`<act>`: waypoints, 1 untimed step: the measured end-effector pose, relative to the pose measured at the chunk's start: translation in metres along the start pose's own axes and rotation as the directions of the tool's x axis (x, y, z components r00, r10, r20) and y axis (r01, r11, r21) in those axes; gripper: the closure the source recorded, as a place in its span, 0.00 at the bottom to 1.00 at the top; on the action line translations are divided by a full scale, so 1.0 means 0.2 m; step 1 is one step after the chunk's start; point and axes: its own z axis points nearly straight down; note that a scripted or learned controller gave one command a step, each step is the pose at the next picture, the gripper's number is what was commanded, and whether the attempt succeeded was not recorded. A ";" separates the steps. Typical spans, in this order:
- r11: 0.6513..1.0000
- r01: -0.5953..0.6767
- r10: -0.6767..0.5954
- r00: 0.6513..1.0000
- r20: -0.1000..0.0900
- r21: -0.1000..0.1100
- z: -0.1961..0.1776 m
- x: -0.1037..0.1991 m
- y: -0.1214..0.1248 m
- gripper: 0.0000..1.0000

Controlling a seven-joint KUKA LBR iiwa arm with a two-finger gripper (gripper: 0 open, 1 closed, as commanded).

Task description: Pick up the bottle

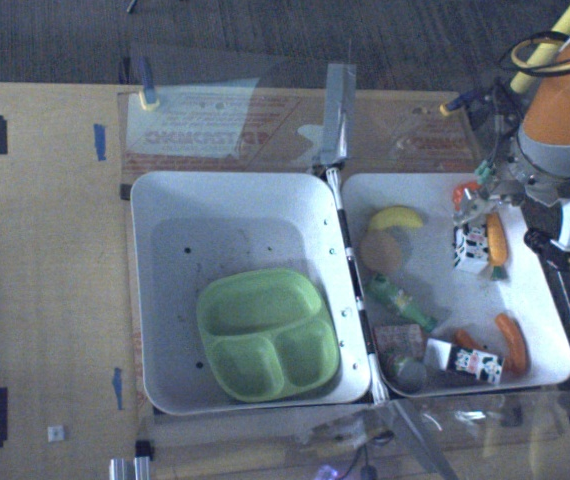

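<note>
Green bottle (pixel 402 303) lies lower left of the pincer (pixel 477 200), neck pointing lower right; pincer's state I cannot tell.

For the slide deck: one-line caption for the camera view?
Grey, orange-banded arm's gripper hovers over the right white bin, above a small milk carton; green plastic bottle lies untouched beside the divider.

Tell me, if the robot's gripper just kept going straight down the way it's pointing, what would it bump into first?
Probably the small black-and-white carton standing in the right bin. The gripper hangs just above it, pointing down. Depth is hard to judge, so it might graze the carrot beside it instead. The green bottle lies further left, out of line.
</note>
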 end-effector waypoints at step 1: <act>1.000 -0.030 0.030 1.000 -0.004 0.002 0.00 0.00 0.01 1.00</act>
